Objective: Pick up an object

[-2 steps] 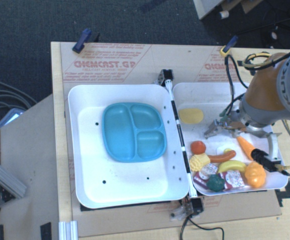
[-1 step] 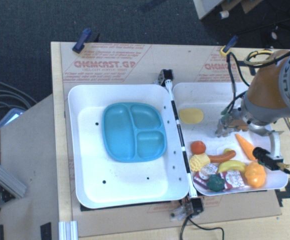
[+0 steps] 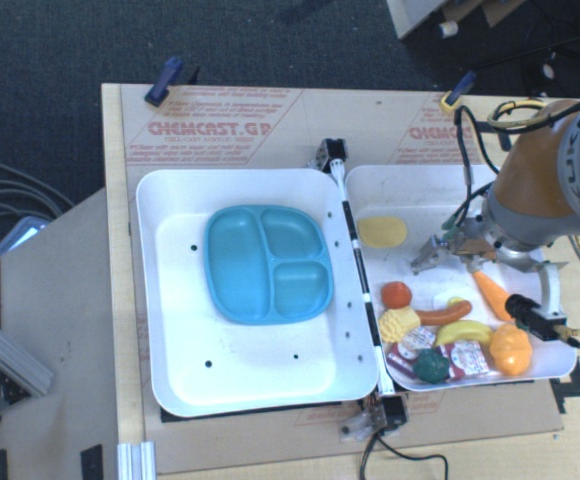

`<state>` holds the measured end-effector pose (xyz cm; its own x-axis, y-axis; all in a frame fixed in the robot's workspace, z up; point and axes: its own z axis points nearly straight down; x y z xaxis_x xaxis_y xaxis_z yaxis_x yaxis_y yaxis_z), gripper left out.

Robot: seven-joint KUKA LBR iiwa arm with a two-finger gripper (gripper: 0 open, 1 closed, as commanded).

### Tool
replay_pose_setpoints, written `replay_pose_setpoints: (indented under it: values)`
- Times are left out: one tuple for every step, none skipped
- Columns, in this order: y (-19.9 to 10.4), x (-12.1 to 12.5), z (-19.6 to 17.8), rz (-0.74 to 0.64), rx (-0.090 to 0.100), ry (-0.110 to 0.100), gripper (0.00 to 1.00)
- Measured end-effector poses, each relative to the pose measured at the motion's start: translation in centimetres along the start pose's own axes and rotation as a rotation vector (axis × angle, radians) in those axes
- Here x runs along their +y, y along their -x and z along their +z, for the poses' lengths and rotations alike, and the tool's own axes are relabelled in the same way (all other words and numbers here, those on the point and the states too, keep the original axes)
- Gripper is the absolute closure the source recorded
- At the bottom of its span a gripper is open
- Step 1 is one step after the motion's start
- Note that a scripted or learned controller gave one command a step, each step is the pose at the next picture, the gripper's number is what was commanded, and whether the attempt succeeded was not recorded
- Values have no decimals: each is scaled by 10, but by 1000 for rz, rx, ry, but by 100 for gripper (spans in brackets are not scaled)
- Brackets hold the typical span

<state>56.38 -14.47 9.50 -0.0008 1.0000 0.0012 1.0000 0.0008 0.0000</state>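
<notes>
Jaws (image 3: pixel 432 255): spread, pinching nothing, centre-right of frame above the right white bin (image 3: pixel 410 183). We judge approach underway; next, descend onto the nearby round yellow toy disc (image 3: pixel 382 232).

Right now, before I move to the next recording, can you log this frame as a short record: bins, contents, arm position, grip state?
left bin: shallow white bin holding a light blue three-compartment plastic tray
right bin: shallow white bin holding toy food
right bin contents: pale yellow flat round piece, small red tomato, orange carrot, sausage, yellow banana, orange fruit, dark green piece
arm: over the right bin, reaching in from the right
gripper: low over bare bin floor, nothing seen between its fingers
grip state: cannot tell
</notes>
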Motion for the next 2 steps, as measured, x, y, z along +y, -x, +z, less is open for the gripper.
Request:
replay_pose_setpoints:
  values:
    - [0, 0, -10, 0, 0, 2, 100]
    - [0, 0, -10, 0, 0, 1, 0]
